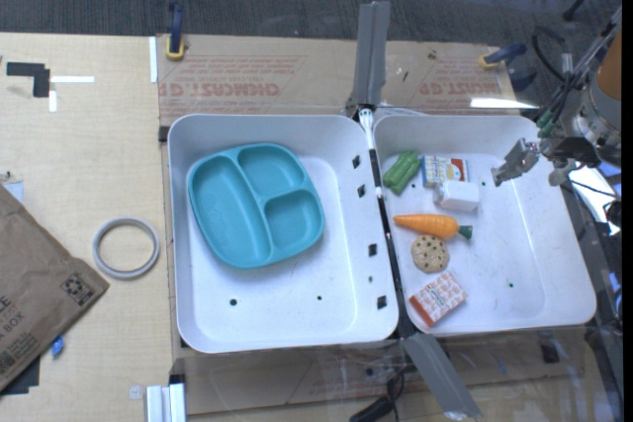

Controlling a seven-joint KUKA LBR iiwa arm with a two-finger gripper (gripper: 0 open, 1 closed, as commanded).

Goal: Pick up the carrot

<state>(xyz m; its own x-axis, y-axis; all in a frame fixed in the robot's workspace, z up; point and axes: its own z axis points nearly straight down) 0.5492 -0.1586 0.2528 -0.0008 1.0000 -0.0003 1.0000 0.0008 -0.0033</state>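
The carrot (427, 224) lies on its side in the right bin (534, 301), near that bin's left wall, its orange body running left to right with the green top at the right end. Just below it sits a round cookie (429, 255), close to it but seemingly not touching, and below that a small red-and-white packet (436, 298) lies tilted. Above the carrot are a green piece (402, 171) leaning toward the divider, a small carton (443, 171) and a white block (459, 197) just beside it. The gripper (539, 163) hangs over the bin's upper right part, well apart from the carrot, with nothing between its fingers; it is too small and dark here to say whether they are spread or closed. The left bin (267, 311) holds a teal divided plate (256, 205). A tape ring (126, 246) rests on the bench (79, 163) to the left.
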